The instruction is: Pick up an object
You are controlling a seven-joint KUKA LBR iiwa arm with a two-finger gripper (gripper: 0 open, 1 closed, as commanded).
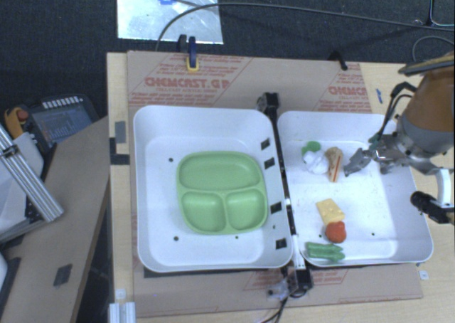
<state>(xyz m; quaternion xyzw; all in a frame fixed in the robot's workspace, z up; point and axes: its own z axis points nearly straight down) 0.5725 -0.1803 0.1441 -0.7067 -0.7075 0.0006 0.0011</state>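
1. Gripper point(353, 163), grey two-finger, low over right white bin point(398, 252), just beside tan cone-shaped toy point(333, 162); finger state unclear.
2. Yellow block point(329, 210), red ball point(336, 232), green pod point(324, 250) near front-left corner.
3. Green divided tray point(218, 191) mid left white bin point(153, 172).

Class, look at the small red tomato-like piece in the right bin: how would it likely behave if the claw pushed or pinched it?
The red tomato piece looks rounded, so it would probably roll if nudged. It touches the yellow block, which may shift along with it. Its smooth, curved surface could slip from a pinch.

Dark carpet point(57, 23) all around the wooden bench point(117, 193).
A shiny metal sheet point(169, 0) lies on the floor up top; black cable point(298, 10) snakes past it.
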